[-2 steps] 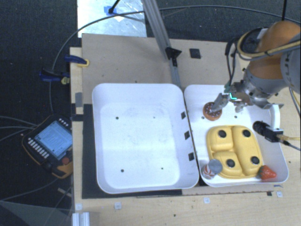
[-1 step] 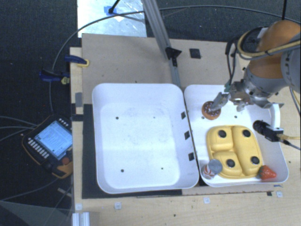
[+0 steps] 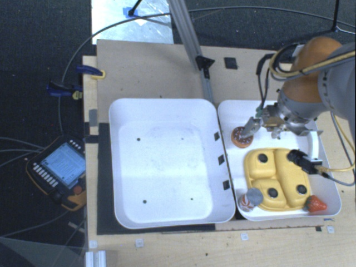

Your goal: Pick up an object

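The right bin [image 3: 233, 113] holds a few objects. A small brown ring-shaped piece with a pink top [image 3: 242, 138] lies near the bin's left wall. A large yellow moulded block with black spots [image 3: 278, 179] fills the bin's front half. In front of it, on the left, sits a small grey and white piece [image 3: 251, 198]. A red piece [image 3: 317, 204] lies at the front right corner. My gripper [image 3: 248, 129] reaches in from the right and hovers just above and to the right of the ring-shaped piece, very close to it.
The left bin [image 3: 119, 149] lies beside the right one, and black clips [image 3: 221, 159] join them along the shared wall. A grey pole [image 3: 189, 35] slants across the back of the bench. Black cables [image 3: 322, 171] hang off my wrist over the yellow block.
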You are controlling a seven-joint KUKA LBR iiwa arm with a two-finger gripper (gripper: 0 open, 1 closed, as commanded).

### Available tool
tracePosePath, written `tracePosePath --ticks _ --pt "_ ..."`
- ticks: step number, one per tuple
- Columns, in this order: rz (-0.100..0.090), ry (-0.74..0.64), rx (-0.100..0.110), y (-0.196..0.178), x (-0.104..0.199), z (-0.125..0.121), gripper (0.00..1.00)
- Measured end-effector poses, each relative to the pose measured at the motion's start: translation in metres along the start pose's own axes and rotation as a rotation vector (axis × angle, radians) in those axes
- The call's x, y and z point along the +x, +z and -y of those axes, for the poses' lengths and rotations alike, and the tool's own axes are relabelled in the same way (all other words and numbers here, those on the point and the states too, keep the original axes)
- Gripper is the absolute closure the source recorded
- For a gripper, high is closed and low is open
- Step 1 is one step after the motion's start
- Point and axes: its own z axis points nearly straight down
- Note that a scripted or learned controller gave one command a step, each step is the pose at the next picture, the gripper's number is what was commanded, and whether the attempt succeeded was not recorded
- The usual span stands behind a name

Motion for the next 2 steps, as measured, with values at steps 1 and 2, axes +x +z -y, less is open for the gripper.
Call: tracePosePath --ticks 1,2 --pt "0.0 0.003 0.0 0.042 -0.002 -0.002 0.0" --pt "0.001 0.006 -0.01 0.063 -0.004 -0.005 0.0"
